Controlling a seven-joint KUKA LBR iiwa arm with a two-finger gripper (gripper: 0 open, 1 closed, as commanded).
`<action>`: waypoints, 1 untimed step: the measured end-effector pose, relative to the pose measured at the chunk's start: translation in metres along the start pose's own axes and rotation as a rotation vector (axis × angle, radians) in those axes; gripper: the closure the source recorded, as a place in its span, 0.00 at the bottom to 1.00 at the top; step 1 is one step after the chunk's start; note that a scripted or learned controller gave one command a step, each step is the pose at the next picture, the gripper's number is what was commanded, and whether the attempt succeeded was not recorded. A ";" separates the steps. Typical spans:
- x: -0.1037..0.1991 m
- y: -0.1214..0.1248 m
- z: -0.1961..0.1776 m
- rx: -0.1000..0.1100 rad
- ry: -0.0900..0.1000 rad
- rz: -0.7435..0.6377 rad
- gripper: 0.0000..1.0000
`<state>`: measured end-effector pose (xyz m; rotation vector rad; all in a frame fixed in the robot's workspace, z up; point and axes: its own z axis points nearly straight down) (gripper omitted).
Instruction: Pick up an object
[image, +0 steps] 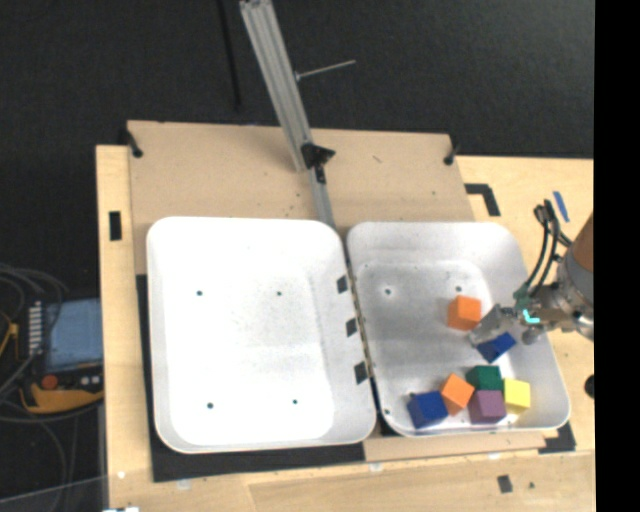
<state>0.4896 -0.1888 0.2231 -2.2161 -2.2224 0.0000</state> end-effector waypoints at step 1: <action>0.000 0.001 -0.002 -0.004 -0.001 0.001 0.00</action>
